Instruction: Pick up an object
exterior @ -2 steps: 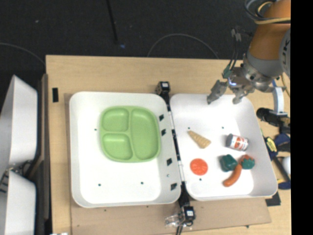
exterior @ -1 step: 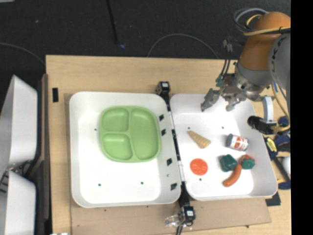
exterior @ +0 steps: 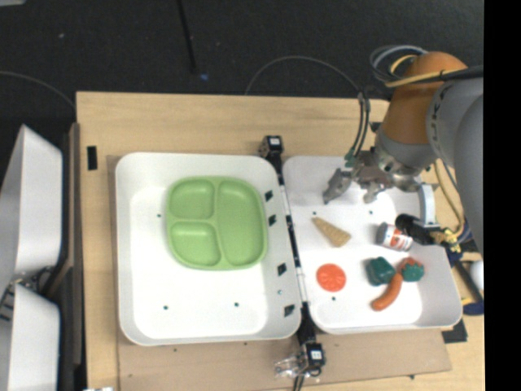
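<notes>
At the upper right of the frame the hand (exterior: 356,187) hangs released, fingers spread, over the right bin (exterior: 303,177), above a tan wedge (exterior: 332,231), an orange disc (exterior: 330,278), a small bottle (exterior: 396,238) and an orange sausage (exterior: 387,295).

The light wooden bench (exterior: 183,120) carried two shallow white bins: the left bin (exterior: 138,218) at nine o'clock, the right bin (exterior: 431,308) at three.
</notes>
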Available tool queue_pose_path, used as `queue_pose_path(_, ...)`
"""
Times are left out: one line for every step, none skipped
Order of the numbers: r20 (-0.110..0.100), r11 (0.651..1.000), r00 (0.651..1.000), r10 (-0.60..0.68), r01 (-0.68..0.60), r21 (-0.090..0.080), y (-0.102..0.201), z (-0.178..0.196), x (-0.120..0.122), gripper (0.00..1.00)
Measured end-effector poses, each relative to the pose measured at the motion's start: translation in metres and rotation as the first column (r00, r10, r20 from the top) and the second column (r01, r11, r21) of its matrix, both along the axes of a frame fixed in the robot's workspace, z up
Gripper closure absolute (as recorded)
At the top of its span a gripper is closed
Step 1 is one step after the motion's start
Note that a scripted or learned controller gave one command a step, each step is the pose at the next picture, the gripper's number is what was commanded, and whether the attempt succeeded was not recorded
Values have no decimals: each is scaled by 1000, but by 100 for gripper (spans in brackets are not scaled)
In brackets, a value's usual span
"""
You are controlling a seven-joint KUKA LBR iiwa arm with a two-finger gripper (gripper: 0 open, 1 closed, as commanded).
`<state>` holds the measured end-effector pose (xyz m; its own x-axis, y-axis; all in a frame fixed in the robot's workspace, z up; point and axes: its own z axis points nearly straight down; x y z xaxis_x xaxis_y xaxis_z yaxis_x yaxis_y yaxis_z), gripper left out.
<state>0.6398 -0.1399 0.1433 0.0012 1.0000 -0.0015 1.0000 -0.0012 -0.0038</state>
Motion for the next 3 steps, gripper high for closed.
queue_pose_path(2,1000,1000,-3,3,-1,-1,-44,0,0)
queue_pose_path(9,1000,1000,-5,5,-1,-2,-30,2,100)
queue_pose_path(11,1000,1000,-2,2,0,-5,35,4,100)
